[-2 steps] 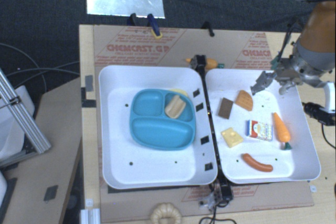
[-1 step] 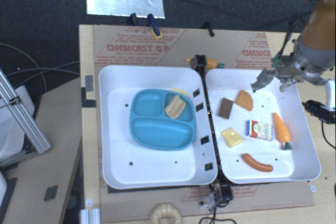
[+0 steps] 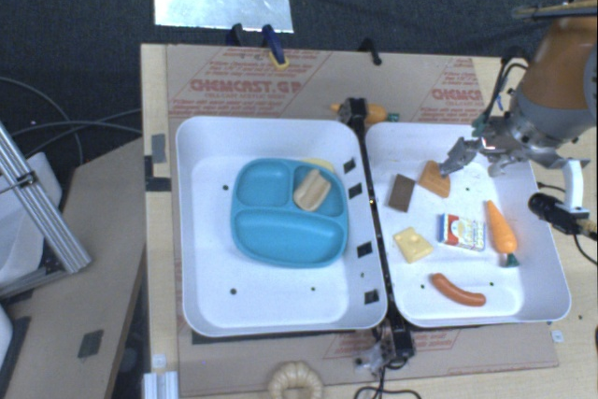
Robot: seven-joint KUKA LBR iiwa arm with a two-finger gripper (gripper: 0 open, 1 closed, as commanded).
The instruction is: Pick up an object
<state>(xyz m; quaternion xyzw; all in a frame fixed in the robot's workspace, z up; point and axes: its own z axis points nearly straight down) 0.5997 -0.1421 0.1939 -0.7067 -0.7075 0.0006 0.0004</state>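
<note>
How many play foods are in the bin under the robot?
6: brown rectangle and orange wedge near the top, yellow cheese cube and small printed carton mid-bin, orange carrot right, red sausage at bottom. Arm may hide others.

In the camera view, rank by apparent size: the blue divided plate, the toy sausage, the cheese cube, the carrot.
Largest to smallest:
1. Blue divided plate
2. Carrot and toy sausage, too alike in length to separate
3. Cheese cube

"CHEMCAST GP" was printed in red on the brown board (image 3: pixel 245 81) under the bins; other print couldn't be read.
</note>
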